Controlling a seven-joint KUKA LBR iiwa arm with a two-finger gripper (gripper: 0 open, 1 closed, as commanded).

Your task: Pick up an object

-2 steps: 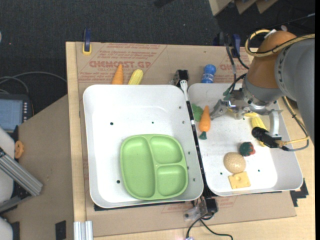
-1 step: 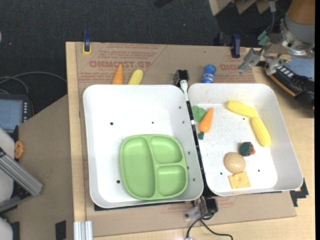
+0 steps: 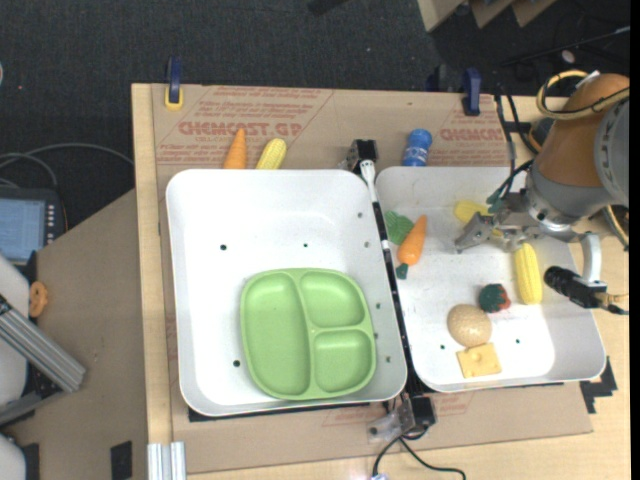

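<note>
The right bin (image 3: 560,363) holds several toy foods. An orange carrot (image 3: 412,240) lies beside a green piece (image 3: 398,227) at the bin's left wall. A small yellow piece (image 3: 468,210) sits near the back, with a yellow corn cob (image 3: 527,273) right of centre. In front lie a red and green piece (image 3: 492,297), a beige round piece (image 3: 468,324) and a yellow square (image 3: 478,361). My gripper (image 3: 492,236) hangs low over the bin's back half, between the small yellow piece and the corn cob. It is open and holds nothing.
The left bin (image 3: 200,218) holds a green divided plate (image 3: 308,333). Behind the bins on the board lie an orange piece (image 3: 234,150), a yellow piece (image 3: 270,153) and a blue bottle (image 3: 417,148). A black clip (image 3: 362,154) sits where the bins meet.
</note>
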